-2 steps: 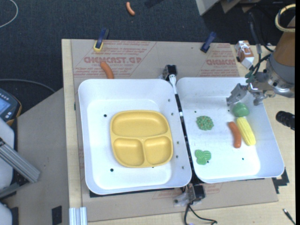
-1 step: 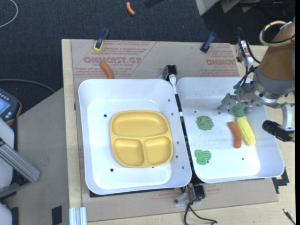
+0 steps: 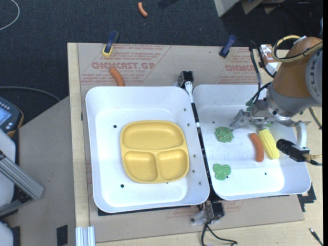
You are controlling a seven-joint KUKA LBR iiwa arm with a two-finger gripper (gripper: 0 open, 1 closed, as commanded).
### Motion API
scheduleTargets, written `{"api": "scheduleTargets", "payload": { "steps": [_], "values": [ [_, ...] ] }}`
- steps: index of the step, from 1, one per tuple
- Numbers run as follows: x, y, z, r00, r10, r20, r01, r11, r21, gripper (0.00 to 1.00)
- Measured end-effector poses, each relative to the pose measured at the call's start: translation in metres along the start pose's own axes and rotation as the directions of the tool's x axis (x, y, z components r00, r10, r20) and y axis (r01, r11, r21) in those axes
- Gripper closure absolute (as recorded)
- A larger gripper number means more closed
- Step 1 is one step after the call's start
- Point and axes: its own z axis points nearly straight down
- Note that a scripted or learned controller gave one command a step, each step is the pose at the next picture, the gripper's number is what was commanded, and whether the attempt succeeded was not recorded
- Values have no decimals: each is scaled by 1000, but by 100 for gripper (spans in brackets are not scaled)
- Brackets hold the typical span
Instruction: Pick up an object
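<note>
A yellow divided tray [image 3: 154, 151] fills the left white bin [image 3: 100, 106]; right of it lie green broccoli pieces [image 3: 223, 134], an orange sausage [image 3: 257, 147] and yellow corn [image 3: 269, 143].

The arm [image 3: 296, 83] is grey with a broad orange band above the wrist; a yellow cable [image 3: 285, 46] loops beside that band, and metal linkage carries slim jaws.

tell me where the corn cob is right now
In the camera view the corn cob lies in the right bin, toward its right side, close beside the orange sausage on its left and just below the gripper.
</note>
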Motion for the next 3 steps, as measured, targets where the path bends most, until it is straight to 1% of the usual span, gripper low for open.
{"api": "scheduleTargets", "payload": {
  "steps": [1, 2, 3],
  "values": [
    [0, 2, 27, 1000, 1, 3, -1, 1000, -9, 0],
    [0, 1, 18, 1000, 1, 3, -1, 1000, -8, 100],
    [10, -2, -37, 1000, -1, 4, 1, 1000, -12, 100]
  ]
}}
